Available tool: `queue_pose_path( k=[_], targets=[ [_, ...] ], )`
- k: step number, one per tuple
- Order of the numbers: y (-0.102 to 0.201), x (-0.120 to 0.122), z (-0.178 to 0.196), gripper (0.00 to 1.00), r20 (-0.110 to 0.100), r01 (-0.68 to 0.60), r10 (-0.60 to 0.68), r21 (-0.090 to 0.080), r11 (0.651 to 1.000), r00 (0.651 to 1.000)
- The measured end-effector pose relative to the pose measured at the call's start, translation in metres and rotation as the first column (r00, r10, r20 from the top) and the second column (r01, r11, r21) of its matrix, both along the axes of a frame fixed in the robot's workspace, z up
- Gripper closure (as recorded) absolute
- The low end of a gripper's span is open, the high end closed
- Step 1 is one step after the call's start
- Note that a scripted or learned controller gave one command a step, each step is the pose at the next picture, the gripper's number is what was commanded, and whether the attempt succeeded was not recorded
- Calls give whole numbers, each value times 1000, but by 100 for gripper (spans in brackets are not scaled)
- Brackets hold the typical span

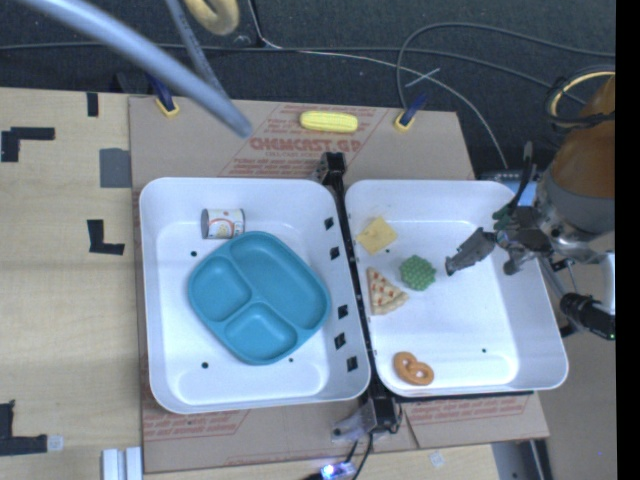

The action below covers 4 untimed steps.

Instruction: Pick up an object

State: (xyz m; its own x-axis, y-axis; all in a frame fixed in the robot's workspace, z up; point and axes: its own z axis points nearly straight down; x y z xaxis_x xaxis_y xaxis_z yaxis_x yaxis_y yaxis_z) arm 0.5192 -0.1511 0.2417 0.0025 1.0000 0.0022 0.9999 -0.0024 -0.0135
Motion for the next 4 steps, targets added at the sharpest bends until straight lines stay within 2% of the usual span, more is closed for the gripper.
queue_pose_path(
  k=[1, 3, 4],
  targets=[
    [0, 2, 6, 0, 12, -4, 4, -2, 1000, 1000],
    [2, -1, -82, 0, 8, -3, 3, -2, 1000, 1000],
    [6, 5, -144, 0, 8, -4, 4, -2, 1000, 1000]
  ],
)
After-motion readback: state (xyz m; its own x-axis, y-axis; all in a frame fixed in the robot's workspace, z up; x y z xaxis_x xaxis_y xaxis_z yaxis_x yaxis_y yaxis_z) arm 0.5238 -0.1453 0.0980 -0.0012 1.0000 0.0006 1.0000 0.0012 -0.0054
